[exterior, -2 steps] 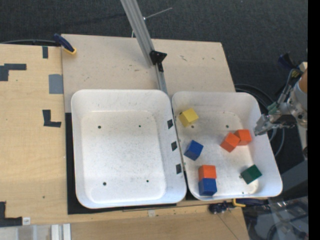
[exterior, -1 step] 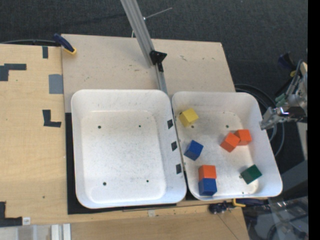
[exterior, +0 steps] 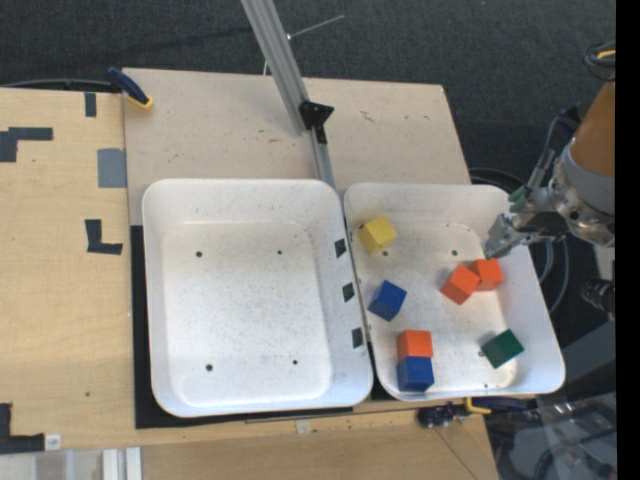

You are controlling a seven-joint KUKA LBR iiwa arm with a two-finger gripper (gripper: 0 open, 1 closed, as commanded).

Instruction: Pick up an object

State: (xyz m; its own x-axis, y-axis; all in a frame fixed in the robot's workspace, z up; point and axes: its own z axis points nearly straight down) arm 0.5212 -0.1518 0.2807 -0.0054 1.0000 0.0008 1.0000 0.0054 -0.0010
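The right bin (exterior: 440, 200) holds several small blocks. A yellow cube (exterior: 378, 234) lies near its far left, with a blue cube (exterior: 387, 300) below it. Two orange blocks sit touching at centre right, a larger one (exterior: 460, 284) and a smaller one (exterior: 489, 273). An orange cube (exterior: 414, 344) rests against a blue cube (exterior: 415, 373) at the front. A green cube (exterior: 502, 348) lies at front right. My gripper (exterior: 500, 238) hangs at the bin's right side, just above and right of the orange pair, with nothing visibly held.
The left bin (exterior: 160, 208) lies beside the right one. A slanted metal pole (exterior: 280, 53) with a black clamp crosses the far bench. A blue and yellow tool (exterior: 130, 86) lies at the bench's far left corner. Cables hang at the right.
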